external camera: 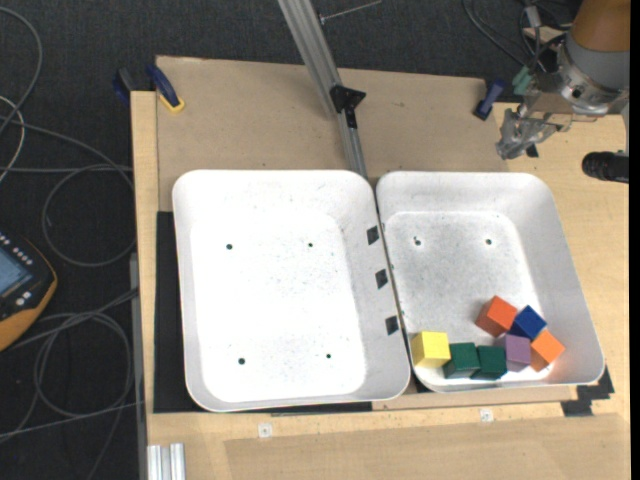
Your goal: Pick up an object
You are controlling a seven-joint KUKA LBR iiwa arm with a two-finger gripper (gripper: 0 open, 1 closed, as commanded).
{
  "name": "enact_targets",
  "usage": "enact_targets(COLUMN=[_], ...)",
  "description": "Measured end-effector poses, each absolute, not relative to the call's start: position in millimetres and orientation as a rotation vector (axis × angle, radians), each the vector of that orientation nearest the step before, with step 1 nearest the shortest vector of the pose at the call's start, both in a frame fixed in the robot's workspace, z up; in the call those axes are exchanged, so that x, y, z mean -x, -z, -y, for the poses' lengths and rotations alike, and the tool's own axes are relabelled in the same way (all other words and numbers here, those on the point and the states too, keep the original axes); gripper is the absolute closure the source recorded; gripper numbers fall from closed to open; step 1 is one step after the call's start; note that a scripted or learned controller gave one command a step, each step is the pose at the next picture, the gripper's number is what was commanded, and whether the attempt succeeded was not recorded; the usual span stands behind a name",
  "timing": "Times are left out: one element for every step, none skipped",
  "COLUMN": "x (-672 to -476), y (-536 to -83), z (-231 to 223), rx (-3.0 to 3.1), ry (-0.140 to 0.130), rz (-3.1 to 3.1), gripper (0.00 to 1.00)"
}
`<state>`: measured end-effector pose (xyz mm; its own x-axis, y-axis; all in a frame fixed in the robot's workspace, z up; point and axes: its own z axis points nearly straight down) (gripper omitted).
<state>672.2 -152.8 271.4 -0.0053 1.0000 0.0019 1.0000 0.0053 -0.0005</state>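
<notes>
White plastic bins sat side by side on the wooden bench (pixel 250 98), and from my station I saw the left bin (pixel 200 228) holding nothing I could pick out but a few dark specks on its floor. The right bin (pixel 450 198) carried all the blocks, bunched into its near right corner. A yellow block (pixel 432 347) lay furthest left of the cluster, with two green blocks (pixel 476 360) just beside it along the front wall. A purple block (pixel 518 349) sat next to those, an orange block (pixel 547 347) touched its right side, a blue block (pixel 529 322) rested behind them, and a red-orange block (pixel 496 315) stood at the back of the group.

The gripper (pixel 518 140) hung over the bare bench beyond the right bin's far right corner, well apart from the blocks. I could not tell how its end stood, as it was small and blurred against the wood, and I saw no block at it. The arm's orange band (pixel 605 13) showed at the upper right. A grey metal pole (pixel 318 63) slanted across the bench toward the gap between the bins.
</notes>
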Motion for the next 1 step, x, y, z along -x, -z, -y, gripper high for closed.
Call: enact_targets(x=[-665.3], y=[-277.0], z=[104.5], rx=[2.213], ry=[0.002], rz=[2.226], gripper=[1.0])
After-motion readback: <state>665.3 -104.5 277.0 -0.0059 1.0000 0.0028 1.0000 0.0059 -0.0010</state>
